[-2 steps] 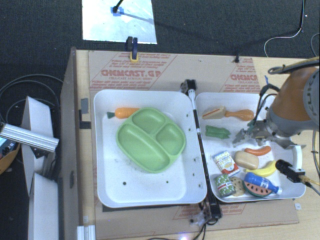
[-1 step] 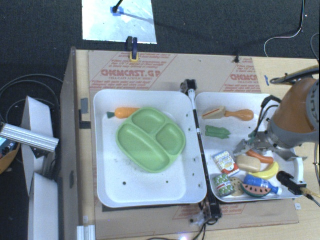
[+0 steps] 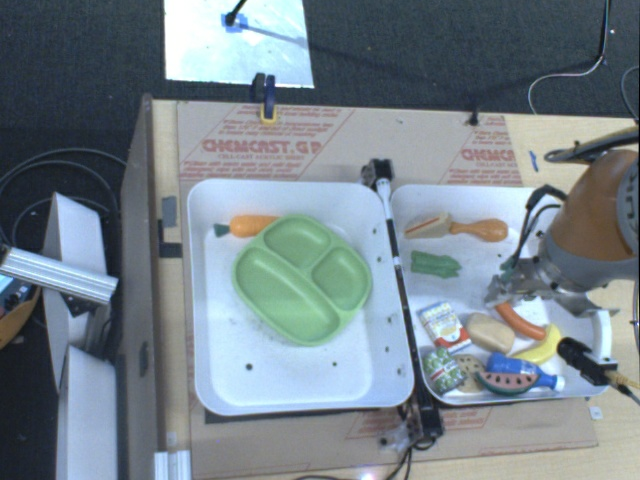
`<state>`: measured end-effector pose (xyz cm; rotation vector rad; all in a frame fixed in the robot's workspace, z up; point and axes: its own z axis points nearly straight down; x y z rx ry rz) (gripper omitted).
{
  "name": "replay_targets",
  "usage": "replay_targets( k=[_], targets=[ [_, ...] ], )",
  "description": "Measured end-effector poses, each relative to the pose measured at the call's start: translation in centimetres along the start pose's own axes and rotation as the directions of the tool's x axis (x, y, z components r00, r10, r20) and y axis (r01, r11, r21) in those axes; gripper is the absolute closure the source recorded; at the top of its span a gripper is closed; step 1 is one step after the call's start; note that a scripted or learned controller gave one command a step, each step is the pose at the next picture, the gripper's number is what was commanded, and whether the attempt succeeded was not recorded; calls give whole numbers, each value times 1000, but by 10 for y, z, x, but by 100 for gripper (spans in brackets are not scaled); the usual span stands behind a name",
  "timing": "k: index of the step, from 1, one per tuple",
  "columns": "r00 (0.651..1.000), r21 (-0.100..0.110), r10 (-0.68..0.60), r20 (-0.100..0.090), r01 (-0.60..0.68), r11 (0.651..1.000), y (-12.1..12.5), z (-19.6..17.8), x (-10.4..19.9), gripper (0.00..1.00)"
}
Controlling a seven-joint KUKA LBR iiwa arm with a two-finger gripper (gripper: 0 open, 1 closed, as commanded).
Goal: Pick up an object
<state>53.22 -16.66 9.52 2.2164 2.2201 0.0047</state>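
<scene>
Robot arm reaches into toy-food bin

Seen from above, the gripper (image 3: 503, 290) hangs low in the right bin (image 3: 470, 203), just beside a toy hot dog (image 3: 522, 319) lying near a banana (image 3: 541, 346); its grip state cannot be told. A green divided plate (image 3: 302, 279) and carrot (image 3: 250, 226) occupy the left bin (image 3: 290, 388).

One fixed camera looks down at a slant on my bench (image 3: 330, 133), from some way above it. The two white bins (image 3: 215, 298) lie side by side near the middle of its view, and my arm (image 3: 600, 218) comes in right of them.
</scene>
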Motion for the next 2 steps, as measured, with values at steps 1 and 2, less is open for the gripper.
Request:
replay_targets(
  k=[1, 2],
  targets=[
    [1000, -5, -10, -1, 10, 1000, 92, 11, 50, 100],
    [1000, -5, -8, -3, 8, 1000, 59, -96, 97, 100]
  ],
)
